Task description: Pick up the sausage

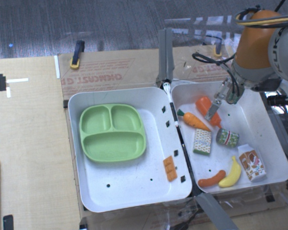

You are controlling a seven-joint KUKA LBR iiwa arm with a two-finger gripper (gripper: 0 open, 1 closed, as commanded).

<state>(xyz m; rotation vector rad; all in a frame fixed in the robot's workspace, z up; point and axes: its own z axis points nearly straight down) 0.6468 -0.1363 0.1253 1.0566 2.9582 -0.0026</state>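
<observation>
Sausage [211, 178] lies well toward the near rim from my gripper [213, 112], touching the banana [231, 174]; grip state unclear, nothing visibly held, so approach from its free end.

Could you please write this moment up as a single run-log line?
tool: over right white bin, beside orange-red pepper-like toy | red toy sausage: near front wall, touching yellow toy banana, not grasped
</observation>
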